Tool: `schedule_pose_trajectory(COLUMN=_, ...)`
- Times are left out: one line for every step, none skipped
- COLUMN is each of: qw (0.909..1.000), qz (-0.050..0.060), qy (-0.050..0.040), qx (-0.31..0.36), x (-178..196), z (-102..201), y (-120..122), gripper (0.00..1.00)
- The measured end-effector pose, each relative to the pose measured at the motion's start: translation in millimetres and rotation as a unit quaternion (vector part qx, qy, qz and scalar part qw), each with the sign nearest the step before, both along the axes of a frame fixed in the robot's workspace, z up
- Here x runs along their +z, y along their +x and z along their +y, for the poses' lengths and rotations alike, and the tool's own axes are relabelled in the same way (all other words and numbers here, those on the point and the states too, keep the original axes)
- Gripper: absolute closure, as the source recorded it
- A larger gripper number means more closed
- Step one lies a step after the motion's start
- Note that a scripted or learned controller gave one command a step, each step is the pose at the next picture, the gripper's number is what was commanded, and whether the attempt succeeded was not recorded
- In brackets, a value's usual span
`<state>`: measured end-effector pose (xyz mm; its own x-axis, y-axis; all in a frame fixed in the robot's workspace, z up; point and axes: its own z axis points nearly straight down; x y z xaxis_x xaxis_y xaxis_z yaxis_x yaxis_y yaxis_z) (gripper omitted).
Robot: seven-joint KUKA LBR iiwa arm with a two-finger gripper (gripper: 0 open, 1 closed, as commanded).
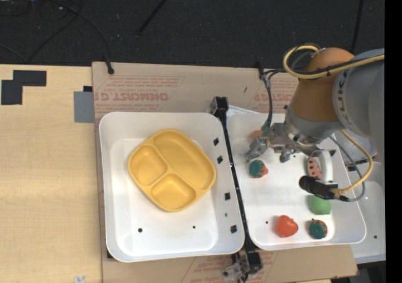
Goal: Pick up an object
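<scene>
Your gripper [267, 148] hangs low in the right bin [358, 234], fingers apart and holding nothing, beside the green ball [257, 169].

Yellow 3-compartment plate [171, 169] in white left bin [119, 225]. In white right bin [352, 228]: red tomato [286, 226], 2 teal-and-red berries [257, 169] [318, 229], green fruit [319, 205], red watermelon slice w/ dark seeds [314, 166].

- The arm [342, 96] is cut off by the right edge.
- The arm covers a part of the right bin [276, 238].
- A small orange thing [258, 134] beside the gripper [271, 148] is mostly hidden.
- The watermelon slice toy [314, 167] is partly covered.
</scene>
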<state>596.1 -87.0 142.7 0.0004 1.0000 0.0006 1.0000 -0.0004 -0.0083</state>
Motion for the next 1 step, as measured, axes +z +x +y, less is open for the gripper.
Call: schedule_pose_trajectory(qw=1.0, qz=0.0, qy=0.0003, qx=0.0, x=-54.1, z=0.9, y=-1.6, gripper=0.0)
